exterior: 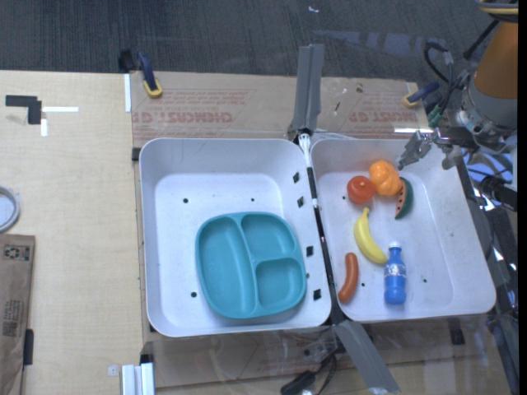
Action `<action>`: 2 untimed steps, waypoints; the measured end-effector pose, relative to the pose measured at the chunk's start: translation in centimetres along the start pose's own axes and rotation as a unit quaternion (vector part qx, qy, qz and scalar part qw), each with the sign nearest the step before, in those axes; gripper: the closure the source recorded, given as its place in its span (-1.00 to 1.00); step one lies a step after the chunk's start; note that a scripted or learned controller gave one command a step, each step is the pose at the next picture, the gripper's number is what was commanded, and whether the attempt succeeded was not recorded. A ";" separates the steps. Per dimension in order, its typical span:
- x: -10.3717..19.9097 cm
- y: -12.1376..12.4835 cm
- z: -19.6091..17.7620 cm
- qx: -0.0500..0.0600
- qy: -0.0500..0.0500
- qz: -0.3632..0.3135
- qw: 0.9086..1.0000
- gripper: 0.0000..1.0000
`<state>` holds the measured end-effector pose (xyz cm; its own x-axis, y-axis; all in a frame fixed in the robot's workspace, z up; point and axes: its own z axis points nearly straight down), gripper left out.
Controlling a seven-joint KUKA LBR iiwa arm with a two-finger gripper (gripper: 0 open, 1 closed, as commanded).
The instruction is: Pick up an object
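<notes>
Grey metal two-finger gripper (417, 148) is seen over the right white bin's (461, 245) far edge, nothing held; finger state cannot be told. Round orange plastic fruit (383, 176) lies nearby, touching a red tomato (360, 189).

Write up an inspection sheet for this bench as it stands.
Surface: wooden bench bearing left bin and right bin.
Job's things: in right bin, banana, blue bottle, hot dog, tomato, orange, watermelon slice.
Clutter: teal divided tray in left bin.
Grippers: tool over right bin's far edge.
Cables: dark cables beside arm.
Surroundings: dark floor.
</notes>
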<state>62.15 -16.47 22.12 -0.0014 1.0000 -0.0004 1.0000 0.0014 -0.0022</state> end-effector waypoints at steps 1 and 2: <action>2.0 2.3 11.3 0.000 0.000 0.043 0.999 -1.00; 3.1 1.3 12.9 0.000 0.000 0.077 0.997 -1.00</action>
<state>63.46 -13.43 9.18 0.1523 0.9883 -0.0003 0.9883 -0.1523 -0.0023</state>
